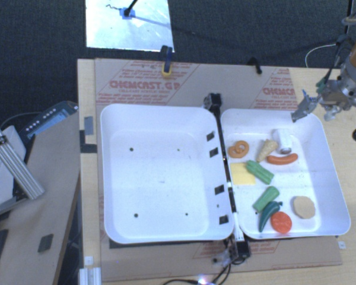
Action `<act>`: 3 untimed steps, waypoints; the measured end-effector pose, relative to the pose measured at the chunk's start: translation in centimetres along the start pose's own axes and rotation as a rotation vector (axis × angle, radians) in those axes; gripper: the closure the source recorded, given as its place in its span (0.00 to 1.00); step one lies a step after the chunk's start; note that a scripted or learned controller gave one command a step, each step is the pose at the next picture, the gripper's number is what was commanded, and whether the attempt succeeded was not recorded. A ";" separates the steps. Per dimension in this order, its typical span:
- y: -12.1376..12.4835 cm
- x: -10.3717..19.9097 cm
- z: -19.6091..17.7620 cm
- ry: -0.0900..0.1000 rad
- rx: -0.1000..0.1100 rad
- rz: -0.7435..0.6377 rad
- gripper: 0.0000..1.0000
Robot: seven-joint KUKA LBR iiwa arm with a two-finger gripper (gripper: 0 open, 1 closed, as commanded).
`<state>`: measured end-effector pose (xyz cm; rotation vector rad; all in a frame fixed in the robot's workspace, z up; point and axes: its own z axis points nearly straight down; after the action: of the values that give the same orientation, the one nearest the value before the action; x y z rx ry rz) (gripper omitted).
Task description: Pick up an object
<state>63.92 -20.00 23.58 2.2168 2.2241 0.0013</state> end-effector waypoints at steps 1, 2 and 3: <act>0.6 4.7 12.8 -0.004 -0.018 0.000 0.00; -3.3 7.4 13.7 -0.009 -0.025 0.000 0.00; -7.1 8.2 13.8 -0.015 -0.044 -0.001 0.00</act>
<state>56.83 -11.85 9.78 2.1857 2.1954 0.0333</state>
